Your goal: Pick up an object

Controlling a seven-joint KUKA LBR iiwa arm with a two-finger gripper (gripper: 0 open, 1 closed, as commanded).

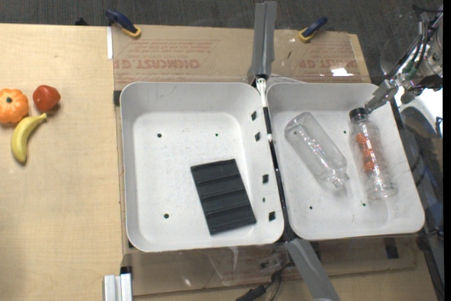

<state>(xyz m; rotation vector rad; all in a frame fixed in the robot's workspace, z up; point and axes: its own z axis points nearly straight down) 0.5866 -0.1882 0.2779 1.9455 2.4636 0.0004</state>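
Two bottles [317, 150], pincer [377, 96] beside one

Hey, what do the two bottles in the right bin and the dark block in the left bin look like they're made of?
Both bottles, the empty one and the orange-filled one, look like clear glossy plastic: the bin shows through them. The dark block looks matte and ribbed, perhaps foam or rubber.

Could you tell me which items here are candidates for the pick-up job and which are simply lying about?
For the job:
black ridged block, left bin
clear bottle, right bin
bottle with orange contents, right bin

Lying about:
banana
orange
red fruit
two clamps
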